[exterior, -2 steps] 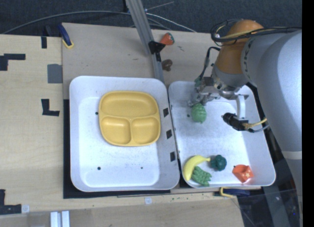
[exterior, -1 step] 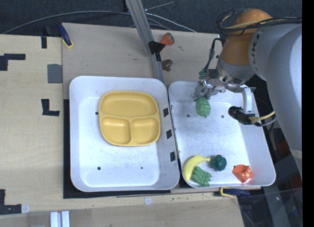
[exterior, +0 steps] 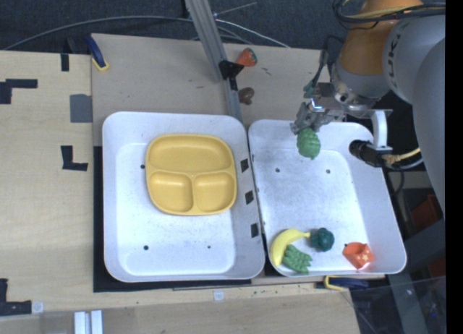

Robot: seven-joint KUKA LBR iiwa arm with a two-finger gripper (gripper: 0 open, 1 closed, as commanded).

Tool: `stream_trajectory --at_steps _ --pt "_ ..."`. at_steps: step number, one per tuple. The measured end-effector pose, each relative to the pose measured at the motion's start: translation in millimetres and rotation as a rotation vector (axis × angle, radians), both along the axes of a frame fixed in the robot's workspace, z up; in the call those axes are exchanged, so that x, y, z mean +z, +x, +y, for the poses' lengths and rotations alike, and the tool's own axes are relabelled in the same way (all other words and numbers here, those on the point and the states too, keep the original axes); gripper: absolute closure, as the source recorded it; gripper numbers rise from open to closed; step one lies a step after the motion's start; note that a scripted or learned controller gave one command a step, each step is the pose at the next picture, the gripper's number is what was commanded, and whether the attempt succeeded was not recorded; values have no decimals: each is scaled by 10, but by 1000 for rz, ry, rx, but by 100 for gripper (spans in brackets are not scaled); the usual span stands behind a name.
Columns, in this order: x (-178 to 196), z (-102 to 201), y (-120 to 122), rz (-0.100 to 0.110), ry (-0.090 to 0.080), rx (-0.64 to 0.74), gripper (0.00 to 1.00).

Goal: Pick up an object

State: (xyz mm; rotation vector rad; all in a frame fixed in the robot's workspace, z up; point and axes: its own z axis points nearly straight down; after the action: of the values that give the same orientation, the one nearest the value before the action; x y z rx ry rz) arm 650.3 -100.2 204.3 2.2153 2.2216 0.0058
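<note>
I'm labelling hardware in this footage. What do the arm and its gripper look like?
The arm is bulky, rounded grey metal with a glossy orange band above the wrist. Thin black cables loop over that band. The gripper is a small dark and silver metal assembly. A white bracket and a yellow cable sit beside it.

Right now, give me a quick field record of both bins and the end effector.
left bin: yellow divided plate
right bin: banana, green toy, dark green ball, orange piece, all near front edge
end effector: over right bin's back edge
light green object: directly under end effector, grasp unclear
</note>
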Motion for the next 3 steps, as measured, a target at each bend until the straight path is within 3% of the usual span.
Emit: stream_trajectory --at_steps 1,3 --pt "535 6 12 0 0 0 100" --pt "381 992 -323 10 2 3 100"
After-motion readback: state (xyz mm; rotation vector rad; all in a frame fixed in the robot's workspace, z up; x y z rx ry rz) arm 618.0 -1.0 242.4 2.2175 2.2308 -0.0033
